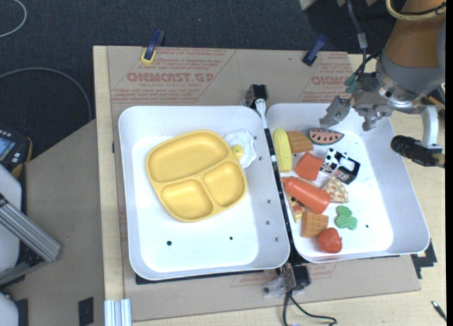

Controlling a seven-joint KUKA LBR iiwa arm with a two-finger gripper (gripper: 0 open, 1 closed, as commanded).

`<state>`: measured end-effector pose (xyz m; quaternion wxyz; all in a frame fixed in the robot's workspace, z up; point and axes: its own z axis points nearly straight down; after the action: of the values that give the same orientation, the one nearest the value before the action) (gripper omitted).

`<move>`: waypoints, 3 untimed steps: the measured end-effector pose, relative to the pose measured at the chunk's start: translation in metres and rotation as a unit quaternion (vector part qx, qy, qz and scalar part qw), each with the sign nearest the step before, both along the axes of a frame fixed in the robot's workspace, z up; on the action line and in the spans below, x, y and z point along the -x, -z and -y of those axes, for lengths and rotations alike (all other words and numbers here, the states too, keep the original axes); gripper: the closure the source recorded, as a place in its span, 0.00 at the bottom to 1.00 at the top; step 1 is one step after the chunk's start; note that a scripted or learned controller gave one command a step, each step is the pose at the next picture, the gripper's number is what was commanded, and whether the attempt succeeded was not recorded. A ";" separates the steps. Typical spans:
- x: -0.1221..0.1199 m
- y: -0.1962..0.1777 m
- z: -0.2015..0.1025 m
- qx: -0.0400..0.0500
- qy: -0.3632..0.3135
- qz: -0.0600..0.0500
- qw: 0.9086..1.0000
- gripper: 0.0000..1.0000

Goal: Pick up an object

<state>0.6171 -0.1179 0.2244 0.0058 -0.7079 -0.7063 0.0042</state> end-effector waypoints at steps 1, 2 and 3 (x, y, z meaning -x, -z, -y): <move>-0.003 -0.007 0.000 0.001 -0.001 0.007 1.000 0.00; -0.004 0.056 -0.002 0.000 -0.001 0.003 1.000 0.00; -0.003 0.120 -0.005 0.000 -0.001 0.003 1.000 0.00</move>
<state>0.6202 -0.1131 0.1044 0.0032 -0.7070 -0.7072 0.0020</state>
